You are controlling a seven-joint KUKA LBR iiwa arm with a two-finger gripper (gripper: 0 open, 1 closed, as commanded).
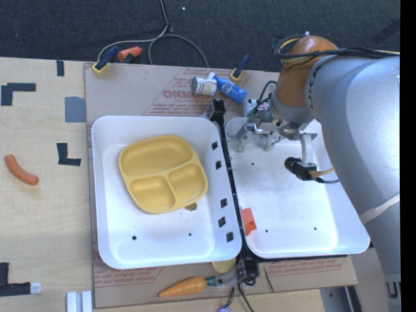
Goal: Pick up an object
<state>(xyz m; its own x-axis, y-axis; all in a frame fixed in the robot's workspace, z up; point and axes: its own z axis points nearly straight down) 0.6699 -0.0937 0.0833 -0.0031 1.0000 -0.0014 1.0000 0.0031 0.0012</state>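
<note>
Gripper: [255, 137] low over the far left corner of the right bin [292, 229], by the divider; finger spacing cannot be judged; nothing visible between them.
Arm: grey, orange band [305, 49] above the wrist, reaching in from the right.
Yellow plate: [162, 172] three-compartment, lying flat in the left bin [107, 194], well apart from the gripper.
Carrot: [184, 286] on the bench at the near edge, outside both bins.
Sausage: [21, 170] on the wooden surface, far left.
</note>
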